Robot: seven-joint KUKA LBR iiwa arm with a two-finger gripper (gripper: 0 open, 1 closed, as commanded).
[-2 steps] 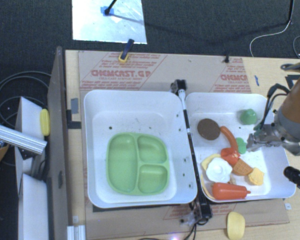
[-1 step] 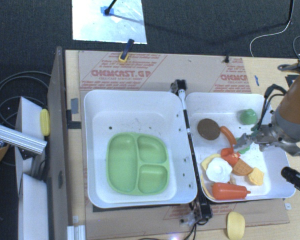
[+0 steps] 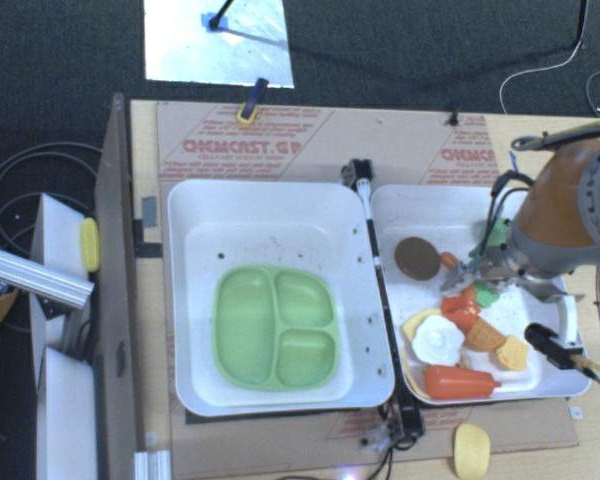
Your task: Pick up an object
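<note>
Probably light, stiff and slick plastic, the red toy piece [image 3: 460,311] in the right bin [image 3: 430,203] suits a pinch across its middle; whether the gripper [image 3: 477,268] is spread, I cannot tell

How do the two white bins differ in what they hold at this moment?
The left bin holds one green divided tray, lying flat. The right bin holds a heap of toy food: a brown disc, a fried egg, a carrot. The arm reaches into the right bin alone. Both are shallow and white.
</note>
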